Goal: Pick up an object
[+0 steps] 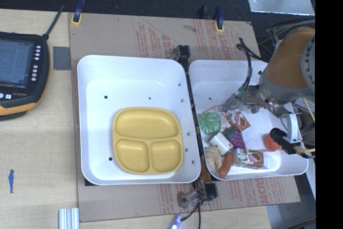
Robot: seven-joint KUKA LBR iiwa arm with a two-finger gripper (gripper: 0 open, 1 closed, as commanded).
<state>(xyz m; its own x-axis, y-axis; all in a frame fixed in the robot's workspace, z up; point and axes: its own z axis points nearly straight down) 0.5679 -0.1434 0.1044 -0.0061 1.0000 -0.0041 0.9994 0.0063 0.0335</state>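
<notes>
Left bin [96, 83] holds just the yellow tray [147, 139]. Objects piled low in right bin [214, 75]: green toy [209, 122], sausage [225, 164]. Nothing lifted. Gripper [239, 100] low over bin's middle; can't tell its state.

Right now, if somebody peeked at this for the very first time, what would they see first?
Probably the big yellow divided plate lying in the left bin. Next, the jumble of small colourful things in the right bin: a green round piece, a toy sausage and little packets. The grey arm with its orange band leans in over that bin from the right.
</notes>
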